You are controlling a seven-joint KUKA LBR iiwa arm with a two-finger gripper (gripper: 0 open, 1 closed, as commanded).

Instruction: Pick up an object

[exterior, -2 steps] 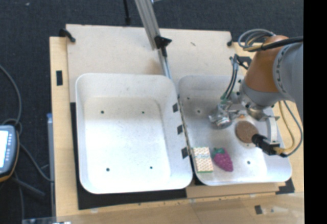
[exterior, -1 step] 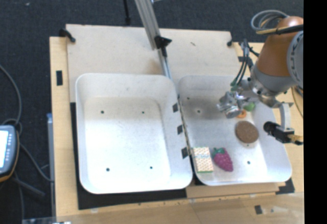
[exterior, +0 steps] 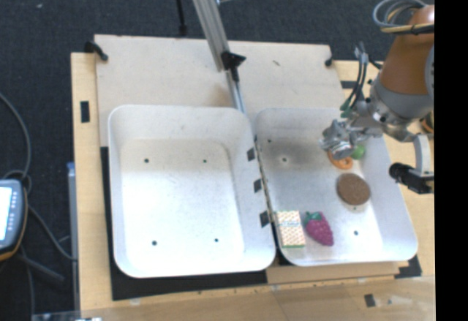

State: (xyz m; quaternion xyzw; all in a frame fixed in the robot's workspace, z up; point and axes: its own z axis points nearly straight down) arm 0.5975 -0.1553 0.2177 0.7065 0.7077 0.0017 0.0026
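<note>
Two shallow white bins are sitting side by side on a pale wooden counter [exterior: 168,63], the left bin [exterior: 183,191] showing a matte, lightly speckled floor with a few small dark dots, and the right bin [exterior: 380,232] carrying all the loose things. A slanted aluminium rail [exterior: 205,5] is crossing the top of the picture and ending at a black clamp just above the seam between the bins, well apart from the objects. Dark carpet is surrounding the counter, with black cables trailing on the left beside a small screen device [exterior: 9,213]. The grey arm with its orange band [exterior: 406,63] is reaching in from the right, and the metallic hand [exterior: 338,141] is hanging over the upper part of the right bin, directly above or touching a small orange object [exterior: 341,160] with a green bit beside it; that object is partly hidden by the hand, so its shape is hard to read. Whether the hand is spread or pressed together cannot be told from this angle. Just below it a flat round brown disc [exterior: 353,189] is lying on the bin floor. Near the front wall a knobbly purple grape-like cluster [exterior: 319,229] is resting just beside a small rectangular box [exterior: 291,229] with a green and pale patterned face, which is lying close to the bin's left wall
</note>
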